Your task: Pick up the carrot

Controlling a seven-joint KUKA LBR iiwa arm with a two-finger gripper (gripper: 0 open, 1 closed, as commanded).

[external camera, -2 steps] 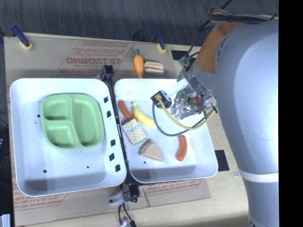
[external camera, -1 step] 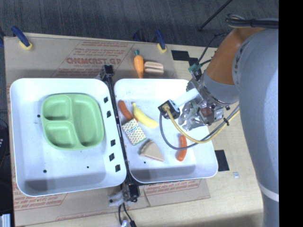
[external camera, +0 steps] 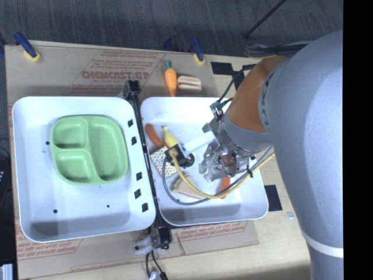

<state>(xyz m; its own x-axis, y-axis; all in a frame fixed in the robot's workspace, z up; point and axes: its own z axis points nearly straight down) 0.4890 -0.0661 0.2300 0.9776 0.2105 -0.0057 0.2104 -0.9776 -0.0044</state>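
One view from above is given, and in it the gripper (external camera: 220,167) is seen lowered into the right bin (external camera: 256,206) among clutter, with a small orange piece, taken to be the carrot (external camera: 224,184), lying on the bin floor just beside its tip. Whether the gripper is spread or clamped on anything cannot be told, so no grasp is counted as made. Securing and lifting the carrot are judged to remain, and a second carrot-like toy (external camera: 169,79) is seen on the cardboard beyond the bin.
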